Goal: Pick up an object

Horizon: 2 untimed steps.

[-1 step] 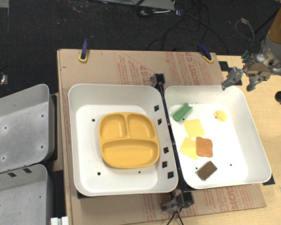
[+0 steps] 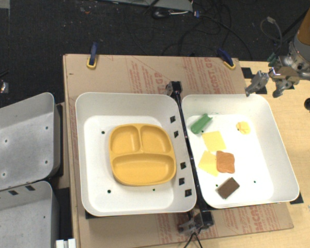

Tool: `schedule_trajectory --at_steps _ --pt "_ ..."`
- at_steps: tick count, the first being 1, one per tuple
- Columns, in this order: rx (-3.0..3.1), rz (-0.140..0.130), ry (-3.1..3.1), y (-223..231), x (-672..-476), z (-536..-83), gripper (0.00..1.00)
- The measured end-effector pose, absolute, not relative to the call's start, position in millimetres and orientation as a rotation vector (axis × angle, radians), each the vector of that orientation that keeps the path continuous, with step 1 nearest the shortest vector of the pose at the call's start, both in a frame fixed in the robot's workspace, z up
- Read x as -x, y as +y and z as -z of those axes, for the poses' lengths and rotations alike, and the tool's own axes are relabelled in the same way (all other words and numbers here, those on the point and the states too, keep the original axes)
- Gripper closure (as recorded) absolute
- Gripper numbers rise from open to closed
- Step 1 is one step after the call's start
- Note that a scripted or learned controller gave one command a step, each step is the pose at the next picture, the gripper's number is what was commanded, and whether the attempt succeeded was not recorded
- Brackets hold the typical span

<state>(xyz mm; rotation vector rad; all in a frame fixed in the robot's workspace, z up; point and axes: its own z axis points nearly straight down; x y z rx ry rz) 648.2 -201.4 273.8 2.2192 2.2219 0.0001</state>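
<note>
Bins first, since everything is laid out around them. Looking down from the one overhead camera, two shallow white bins sit side by side on a cardboard sheet, and I'll place everything relative to the right bin (image 2: 281, 154).

Inside the right bin, all the pickable stuff lies flat and loose: a green piece (image 2: 200, 123) near the far-left corner, a small yellow lump (image 2: 243, 127) toward the far side, a pale yellow square (image 2: 213, 140) around the middle, a second yellow piece (image 2: 207, 163) just nearer than that, with an orange-brown slab (image 2: 226, 161) touching or overlapping its right edge, and a dark brown block (image 2: 228, 187) toward the near side. My guess is they're scattered so each one can be grabbed on its own, though the orange slab and yellow piece look like an awkward pair.

Left of the right bin, the other bin (image 2: 88, 138) holds a yellow divided plate (image 2: 143, 154), sitting flat in the middle, probably as a drop-off spot.

The gripper (image 2: 269, 82) hangs just beyond the right bin's far-right corner, outside the rim, well apart from every object. Its two fingers look spread apart with nothing between them, which fits a pick that hasn't started yet. From there the small yellow lump is the closest target.
</note>
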Motion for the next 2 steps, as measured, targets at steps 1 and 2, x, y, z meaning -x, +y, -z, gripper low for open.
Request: schedule_trajectory --at_steps 1,2 --pt "-2.218 0.003 2.227 -197.1 -658.1 -219.9 0.00" --pt "-2.223 0.004 2.224 -198.0 -656.2 -156.0 0.00"
